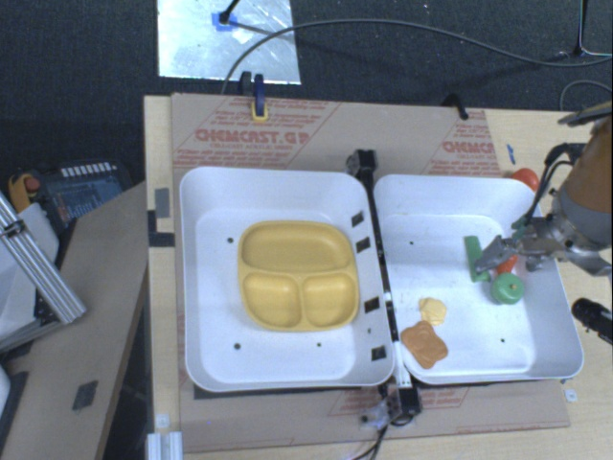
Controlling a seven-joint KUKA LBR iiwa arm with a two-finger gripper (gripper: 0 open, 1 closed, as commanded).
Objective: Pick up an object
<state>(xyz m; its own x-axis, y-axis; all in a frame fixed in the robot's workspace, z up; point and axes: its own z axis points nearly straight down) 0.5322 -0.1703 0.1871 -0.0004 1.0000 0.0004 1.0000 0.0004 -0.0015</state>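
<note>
In the right bin (450,367), nearest the front rim, lie a brown flat piece (424,344) and, just behind it, a small yellow piece (433,310). Farther back, by the right wall, the claw (500,260) hangs low over a green round object (508,288) and a green strip (473,257); something red-orange shows at its tips, perhaps gripped, but I cannot tell how the claw stands. The bin's middle is open floor. The left bin (206,257) holds a yellow three-compartment tray (295,274) centred, with bare floor all round. Beyond, cardboard on the bench (158,142) reads "CHEMCAST".
</note>
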